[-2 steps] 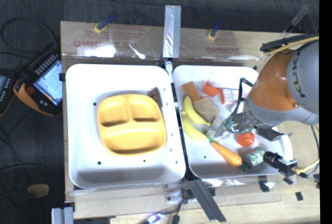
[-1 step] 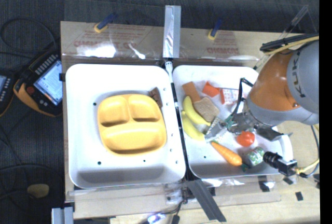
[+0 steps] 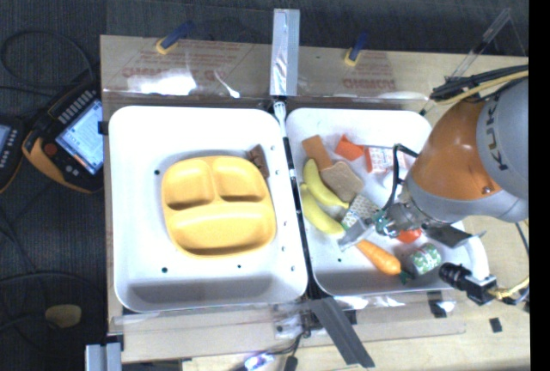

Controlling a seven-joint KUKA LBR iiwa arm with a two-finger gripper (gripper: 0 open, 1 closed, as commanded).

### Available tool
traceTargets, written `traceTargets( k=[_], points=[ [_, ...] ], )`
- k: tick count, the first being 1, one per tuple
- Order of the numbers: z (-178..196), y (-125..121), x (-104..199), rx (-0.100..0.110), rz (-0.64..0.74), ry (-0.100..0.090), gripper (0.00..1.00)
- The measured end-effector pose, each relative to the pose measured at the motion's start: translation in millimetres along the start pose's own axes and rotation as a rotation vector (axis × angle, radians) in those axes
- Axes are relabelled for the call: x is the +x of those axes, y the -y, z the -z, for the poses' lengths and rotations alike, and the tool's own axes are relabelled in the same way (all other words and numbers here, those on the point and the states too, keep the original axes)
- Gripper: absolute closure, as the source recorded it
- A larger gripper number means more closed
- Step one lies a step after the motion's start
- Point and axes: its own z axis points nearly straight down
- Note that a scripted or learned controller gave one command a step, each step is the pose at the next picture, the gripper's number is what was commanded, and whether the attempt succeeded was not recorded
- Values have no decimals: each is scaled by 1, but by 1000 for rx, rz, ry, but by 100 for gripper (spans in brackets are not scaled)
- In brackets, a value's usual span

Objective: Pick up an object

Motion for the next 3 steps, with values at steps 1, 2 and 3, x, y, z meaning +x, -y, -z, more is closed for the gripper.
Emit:
traceTargets(
  k=[1, 2, 3],
  points=[
    [2, -2, 7, 0, -49, -2, 0],
    [1, 0, 2, 1, 118, 0, 0],
    [-24, -2, 11, 2, -162, -2, 0]
  ],
)
